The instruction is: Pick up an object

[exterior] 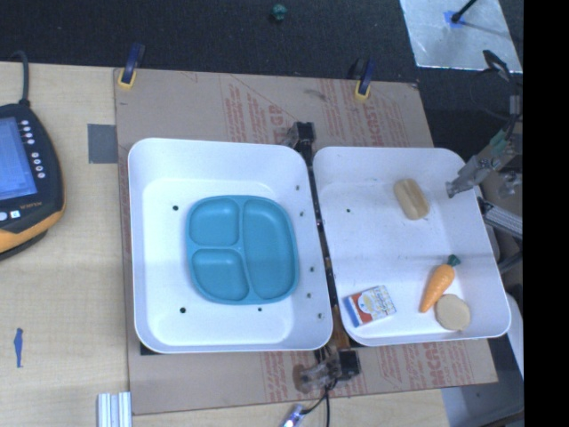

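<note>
- Pale wood bench, with a brown cardboard sheet [267, 105] clamped across it, carries the two white bins side by side; dark floor runs along the top of the frame.
- Your left bin [156, 238] holds a blue divided plate [242, 248], lying flat near its centre.
- Your right bin [356, 172] holds four loose things: a tan bread roll [411, 198] in its upper part, an orange carrot [437, 286] with a green tip at lower right, a pale round disc [452, 312] touching the carrot's lower end, and a small flat carton [369, 304] in white, red and blue near the bin's bottom edge.
- At far left you can see a teach pendant [22, 181] resting on the bench.
- The gripper [464, 181] sits at the right edge of the frame, beside the right bin's upper right corner and just right of the bread roll. You cannot tell from here whether it is spread or closed; nothing is seen held in it.
- By my reading, you are at the approach step: no object is lifted yet.
- The bread roll looks like the nearest candidate. It is oblong, smooth and stands apart from the other items, so a descent over its middle, closing across the short width, seems the likely call.
- The carrot and disc touch, so expect one to nudge the other if you go there.
</note>
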### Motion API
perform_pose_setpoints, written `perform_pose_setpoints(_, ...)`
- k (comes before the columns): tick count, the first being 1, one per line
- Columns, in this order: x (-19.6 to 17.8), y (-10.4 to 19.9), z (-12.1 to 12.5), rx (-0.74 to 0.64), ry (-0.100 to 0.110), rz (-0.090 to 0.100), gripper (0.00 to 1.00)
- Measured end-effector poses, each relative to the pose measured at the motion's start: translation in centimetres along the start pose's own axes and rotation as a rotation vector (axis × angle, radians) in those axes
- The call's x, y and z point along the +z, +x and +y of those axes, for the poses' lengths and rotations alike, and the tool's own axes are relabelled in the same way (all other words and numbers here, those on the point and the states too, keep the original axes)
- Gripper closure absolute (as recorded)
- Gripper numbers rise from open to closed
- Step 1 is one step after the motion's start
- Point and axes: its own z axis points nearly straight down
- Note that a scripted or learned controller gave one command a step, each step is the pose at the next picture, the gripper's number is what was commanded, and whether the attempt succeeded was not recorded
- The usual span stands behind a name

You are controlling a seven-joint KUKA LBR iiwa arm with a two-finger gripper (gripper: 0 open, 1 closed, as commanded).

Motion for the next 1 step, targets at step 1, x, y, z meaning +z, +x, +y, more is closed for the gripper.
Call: perform_pose_setpoints(1,12.56,0.08,5.61,-0.003,0.005,0.001,0.0)
